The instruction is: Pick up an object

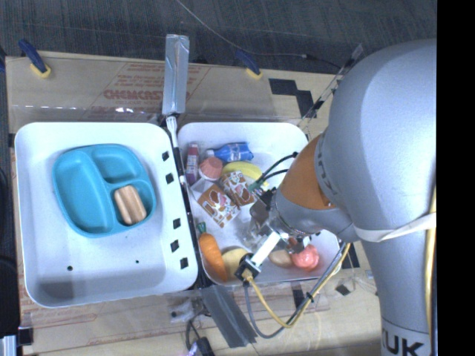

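Observation:
The right bin (pixel 286 132) holds several small items: a blue bottle (pixel 233 153), a dark red bottle (pixel 192 162), a pink round lid (pixel 211 168), a yellow banana-like piece (pixel 242 170), two patterned snack packets (pixel 218 204), an orange carrot (pixel 212 253), a yellow piece (pixel 234 257), a tan piece (pixel 281 258) and a pink toy (pixel 305 257). My gripper (pixel 258 225) hangs low over the middle of this bin, just right of the packets. Its fingertips are hidden by the wrist and bracket.
The left bin (pixel 44 221) holds a blue divided plate (pixel 93 191) with a tan bread roll (pixel 130 204) in its right compartment. A ridge (pixel 178 221) separates the two bins. The big grey arm (pixel 386 154) covers the right bin's right side.

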Controlling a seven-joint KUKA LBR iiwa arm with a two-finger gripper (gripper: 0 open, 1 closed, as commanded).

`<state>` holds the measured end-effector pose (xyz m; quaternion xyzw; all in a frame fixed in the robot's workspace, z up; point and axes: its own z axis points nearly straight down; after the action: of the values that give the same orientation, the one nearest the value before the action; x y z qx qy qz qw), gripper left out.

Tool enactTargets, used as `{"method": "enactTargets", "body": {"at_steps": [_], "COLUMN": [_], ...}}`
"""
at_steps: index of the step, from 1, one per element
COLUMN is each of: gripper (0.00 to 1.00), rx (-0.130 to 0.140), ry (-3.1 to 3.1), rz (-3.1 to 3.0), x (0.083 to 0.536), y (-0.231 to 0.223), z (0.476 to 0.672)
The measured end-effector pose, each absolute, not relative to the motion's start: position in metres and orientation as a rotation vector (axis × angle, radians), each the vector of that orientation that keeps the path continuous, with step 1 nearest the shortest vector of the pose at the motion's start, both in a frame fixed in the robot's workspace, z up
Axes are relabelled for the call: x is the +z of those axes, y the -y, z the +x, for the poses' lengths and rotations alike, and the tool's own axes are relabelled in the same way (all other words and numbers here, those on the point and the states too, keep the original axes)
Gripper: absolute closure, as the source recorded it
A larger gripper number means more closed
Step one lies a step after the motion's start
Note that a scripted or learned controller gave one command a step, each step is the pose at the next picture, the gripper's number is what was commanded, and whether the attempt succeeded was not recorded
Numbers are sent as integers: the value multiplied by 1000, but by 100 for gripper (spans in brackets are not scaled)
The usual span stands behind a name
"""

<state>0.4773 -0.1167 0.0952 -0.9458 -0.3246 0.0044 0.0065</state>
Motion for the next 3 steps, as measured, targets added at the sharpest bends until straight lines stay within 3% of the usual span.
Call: {"method": "enactTargets", "body": {"at_steps": [1, 2, 3], "gripper": [100, 100, 100], "rx": [23, 4, 6], "ry": [1026, 1096, 1519], "rz": [-2949, -2940, -2748], "x": [101, 192, 283], "y": [116, 56, 28], "z": [477, 478, 496]}}
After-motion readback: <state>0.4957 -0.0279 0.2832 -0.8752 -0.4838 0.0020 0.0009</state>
